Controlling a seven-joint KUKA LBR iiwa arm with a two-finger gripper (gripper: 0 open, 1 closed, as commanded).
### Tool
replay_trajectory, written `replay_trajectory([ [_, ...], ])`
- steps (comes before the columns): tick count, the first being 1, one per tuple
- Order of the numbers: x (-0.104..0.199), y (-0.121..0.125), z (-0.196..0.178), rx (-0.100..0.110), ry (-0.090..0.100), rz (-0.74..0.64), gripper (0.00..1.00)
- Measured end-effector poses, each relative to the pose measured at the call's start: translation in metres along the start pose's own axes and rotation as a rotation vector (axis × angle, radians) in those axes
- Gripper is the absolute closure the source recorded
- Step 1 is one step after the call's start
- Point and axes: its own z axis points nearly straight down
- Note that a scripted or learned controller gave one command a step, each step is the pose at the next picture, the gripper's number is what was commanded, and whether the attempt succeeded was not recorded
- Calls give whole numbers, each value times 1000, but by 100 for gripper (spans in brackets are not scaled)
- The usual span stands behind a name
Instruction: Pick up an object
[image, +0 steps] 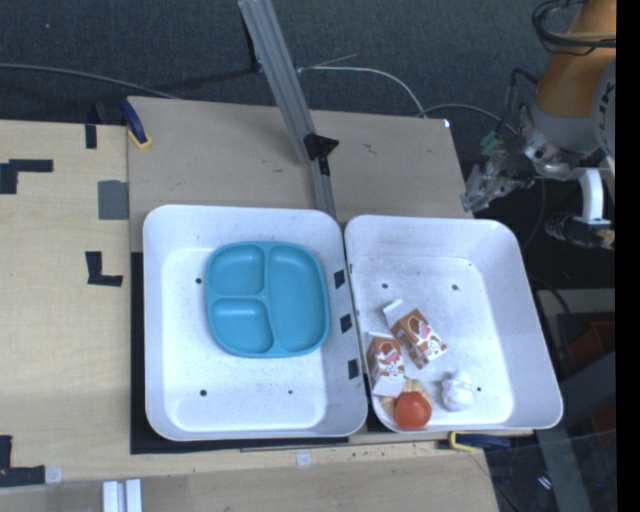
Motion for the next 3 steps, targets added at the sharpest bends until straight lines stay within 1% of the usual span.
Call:
replay_trajectory([
  [2,116,-1,-10,3,2,-6,100],
  [3,171,-13,-11,4,3,-5,100],
])
